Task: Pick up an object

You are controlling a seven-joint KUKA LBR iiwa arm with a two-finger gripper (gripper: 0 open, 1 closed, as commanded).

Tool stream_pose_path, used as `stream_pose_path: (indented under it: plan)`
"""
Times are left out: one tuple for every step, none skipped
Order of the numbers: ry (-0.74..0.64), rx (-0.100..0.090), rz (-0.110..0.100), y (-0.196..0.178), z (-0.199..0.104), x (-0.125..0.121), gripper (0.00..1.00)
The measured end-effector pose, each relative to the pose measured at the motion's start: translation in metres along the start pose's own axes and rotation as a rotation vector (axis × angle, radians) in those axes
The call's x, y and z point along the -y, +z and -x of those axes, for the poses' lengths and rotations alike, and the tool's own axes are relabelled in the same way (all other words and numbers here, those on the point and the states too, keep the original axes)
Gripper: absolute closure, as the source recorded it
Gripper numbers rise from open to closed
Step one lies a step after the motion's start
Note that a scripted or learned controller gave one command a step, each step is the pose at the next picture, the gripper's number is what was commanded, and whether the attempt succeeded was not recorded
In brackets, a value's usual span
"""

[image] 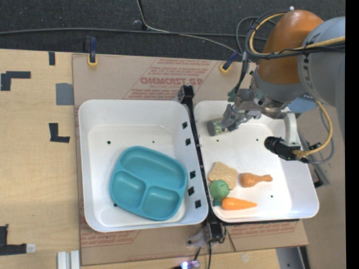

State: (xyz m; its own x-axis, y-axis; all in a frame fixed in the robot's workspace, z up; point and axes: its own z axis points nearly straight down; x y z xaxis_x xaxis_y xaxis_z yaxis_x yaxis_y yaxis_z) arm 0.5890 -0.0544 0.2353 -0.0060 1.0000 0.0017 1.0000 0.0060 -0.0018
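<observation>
Brown cardboard covers the desk (168, 77), with two white bins side by side on it and dark cloth with cables behind. At the far left of the right bin (291, 206) the pincer (223, 125) sits low, and a small grey-green block (216, 128) is at its tip; whether the tips are closed on it or merely beside it, I cannot tell. Above the pincer the grey arm (325, 43) rises to the right, its orange band (289, 41) bulging near the top. Nearer me in the same bin, well apart from the pincer, lies a cluster: a tan cracker (224, 172), a green ball (219, 189) touching it, a carrot (239, 204) just beside the ball, and a drumstick (256, 179) to the right. A black divider (193, 150) runs between the bins. The left bin (92, 150) holds a blue tray (147, 182) with three compartments.
</observation>
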Motion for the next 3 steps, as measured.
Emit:
stream_pose_path:
  plan:
    - [0.001,0.001,-0.002,0.011,-0.046,0.013,1.0]
    - [0.001,0.001,-0.002,0.014,-0.093,0.041,1.0]
    - [0.001,0.001,-0.002,0.02,-0.137,0.06,1.0]
